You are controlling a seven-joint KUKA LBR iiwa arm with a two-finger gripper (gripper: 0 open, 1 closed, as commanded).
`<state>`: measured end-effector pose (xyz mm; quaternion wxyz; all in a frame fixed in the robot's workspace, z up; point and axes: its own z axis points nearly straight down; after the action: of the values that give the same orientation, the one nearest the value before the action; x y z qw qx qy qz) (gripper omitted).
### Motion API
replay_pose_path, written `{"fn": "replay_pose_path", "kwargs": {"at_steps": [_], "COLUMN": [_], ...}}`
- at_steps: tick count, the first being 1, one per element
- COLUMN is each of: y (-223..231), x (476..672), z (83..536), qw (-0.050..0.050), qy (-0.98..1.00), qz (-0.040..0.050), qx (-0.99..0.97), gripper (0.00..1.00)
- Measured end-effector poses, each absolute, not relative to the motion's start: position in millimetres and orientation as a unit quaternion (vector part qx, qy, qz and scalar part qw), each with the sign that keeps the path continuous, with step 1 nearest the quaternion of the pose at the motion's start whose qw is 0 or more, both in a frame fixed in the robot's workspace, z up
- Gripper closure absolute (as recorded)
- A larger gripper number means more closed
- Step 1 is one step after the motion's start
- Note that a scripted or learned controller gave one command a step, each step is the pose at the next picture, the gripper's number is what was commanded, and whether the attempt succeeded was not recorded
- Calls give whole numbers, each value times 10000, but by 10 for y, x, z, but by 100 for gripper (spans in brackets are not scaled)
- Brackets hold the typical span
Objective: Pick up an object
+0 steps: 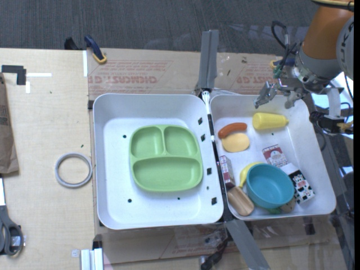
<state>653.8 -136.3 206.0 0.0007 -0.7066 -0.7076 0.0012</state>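
The right bin [320,151] holds a yellow corn-like piece [269,120], a red-orange sausage [232,129], a pale yellow round piece [235,143], a small red-and-white card [273,154], a blue bowl [270,186] over a yellow item, a black-and-white patterned box [301,186], a tan bread-like piece [241,201] and a slim red packet [226,170]. My gripper [278,93] hangs open over the bin's far edge, just above the yellow corn-like piece, with nothing between its fingers.
The left bin [107,151] holds a green divided plate [166,158]. A roll of tape [73,169] lies on the bench to the left. A blue-and-yellow clamp [95,49] sits at the far edge. A grey post [208,61] stands between the bins.
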Motion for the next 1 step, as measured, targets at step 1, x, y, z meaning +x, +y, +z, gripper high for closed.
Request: {"fn": "replay_pose_path", "kwargs": {"at_steps": [1], "y": [-1203], "x": [6509], "z": [2765], "qw": [-6], "qy": [-7421], "qz": [8], "qx": [-6703], "gripper": [0]}}
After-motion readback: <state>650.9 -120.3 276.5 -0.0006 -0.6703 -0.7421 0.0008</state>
